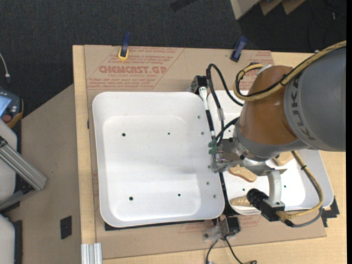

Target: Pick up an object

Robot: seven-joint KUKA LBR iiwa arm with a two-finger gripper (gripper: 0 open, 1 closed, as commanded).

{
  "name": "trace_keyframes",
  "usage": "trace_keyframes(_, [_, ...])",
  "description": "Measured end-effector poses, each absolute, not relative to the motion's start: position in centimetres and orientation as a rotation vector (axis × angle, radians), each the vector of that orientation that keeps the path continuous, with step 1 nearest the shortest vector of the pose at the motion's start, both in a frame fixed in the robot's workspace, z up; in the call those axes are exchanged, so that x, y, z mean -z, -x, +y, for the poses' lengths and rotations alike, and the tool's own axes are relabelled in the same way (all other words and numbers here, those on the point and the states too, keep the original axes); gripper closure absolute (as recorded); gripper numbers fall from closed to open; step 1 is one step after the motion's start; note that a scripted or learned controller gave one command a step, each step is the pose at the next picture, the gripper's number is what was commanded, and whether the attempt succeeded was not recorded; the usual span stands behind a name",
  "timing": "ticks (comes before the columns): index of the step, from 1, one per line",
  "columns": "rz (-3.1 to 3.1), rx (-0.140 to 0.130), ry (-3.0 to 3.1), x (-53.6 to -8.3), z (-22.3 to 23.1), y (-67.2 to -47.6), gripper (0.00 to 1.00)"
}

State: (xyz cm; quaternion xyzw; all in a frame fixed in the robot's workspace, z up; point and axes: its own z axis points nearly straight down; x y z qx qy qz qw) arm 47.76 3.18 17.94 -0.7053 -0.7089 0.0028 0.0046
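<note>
My arm, with its orange band [267, 111], hangs over the right bin [308, 197] and covers most of it. The gripper [222, 159] shows as a small metal part at the bin's left wall, under the wrist. Just right of it a tan, wood-coloured object [242, 172] lies in the right bin. A second pale tan object [240, 202] rests near the bin's front edge, and a third tan piece [284, 159] peeks out beside the wrist. Nothing can be seen held.
The left bin [110, 164] is white with small dark dots on its floor. Black cables [212, 106] run along the divide between the bins. A black fitting [263, 202] hangs at the arm's front. Blue clamps [125, 47] hold the cardboard base at the back.
</note>
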Motion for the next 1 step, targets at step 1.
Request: trace_keyframes(1, [-2.22, 0.002, 2.224, -19.47, 2.83, -47.94, 1.0])
